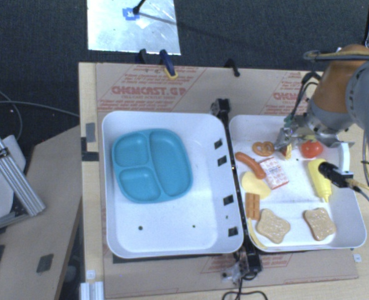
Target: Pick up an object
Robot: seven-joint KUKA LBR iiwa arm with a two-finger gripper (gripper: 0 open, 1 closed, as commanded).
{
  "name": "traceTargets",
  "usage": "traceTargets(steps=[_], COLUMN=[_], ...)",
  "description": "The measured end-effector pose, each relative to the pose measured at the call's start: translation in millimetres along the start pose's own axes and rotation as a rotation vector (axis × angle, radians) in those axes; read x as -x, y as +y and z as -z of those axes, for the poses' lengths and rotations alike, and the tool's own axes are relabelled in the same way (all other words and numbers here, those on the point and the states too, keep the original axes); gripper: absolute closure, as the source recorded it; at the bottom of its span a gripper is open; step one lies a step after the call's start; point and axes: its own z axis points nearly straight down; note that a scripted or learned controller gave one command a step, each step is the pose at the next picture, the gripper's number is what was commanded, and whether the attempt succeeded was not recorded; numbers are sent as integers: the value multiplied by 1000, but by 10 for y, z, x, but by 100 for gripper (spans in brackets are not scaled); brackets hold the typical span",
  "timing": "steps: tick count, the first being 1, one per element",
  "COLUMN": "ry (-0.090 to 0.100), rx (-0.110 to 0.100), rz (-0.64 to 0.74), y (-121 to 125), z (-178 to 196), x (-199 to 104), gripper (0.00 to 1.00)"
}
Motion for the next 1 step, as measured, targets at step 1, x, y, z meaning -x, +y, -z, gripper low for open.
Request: traceTargets(steps=[1], ry=[8], rx=[-12], rz=[4], y=[135], z=[823], x=[-718], gripper=[100])
